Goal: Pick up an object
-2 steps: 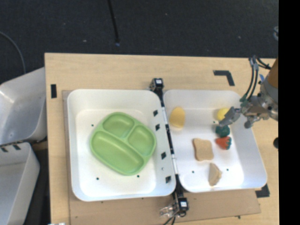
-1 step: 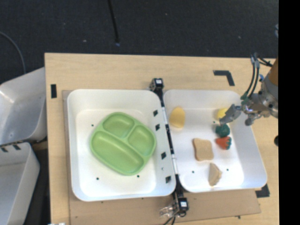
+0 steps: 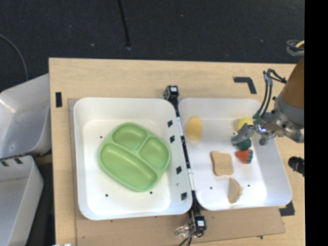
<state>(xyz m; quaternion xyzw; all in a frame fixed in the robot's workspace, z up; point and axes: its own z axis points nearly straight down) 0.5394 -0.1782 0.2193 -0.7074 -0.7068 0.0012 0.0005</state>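
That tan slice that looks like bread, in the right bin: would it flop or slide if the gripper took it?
The bread slice lies flat on the right bin, so it probably won't roll. It looks like a thick, smooth-edged toy, so likely stiff and light. On the glossy white floor it may slide if pushed.

The hand [image 3: 245, 139] hides part of the red toy [image 3: 245, 156] and the yellow toy [image 3: 243, 122]. The arm [image 3: 293, 94] is cut off at the edge.
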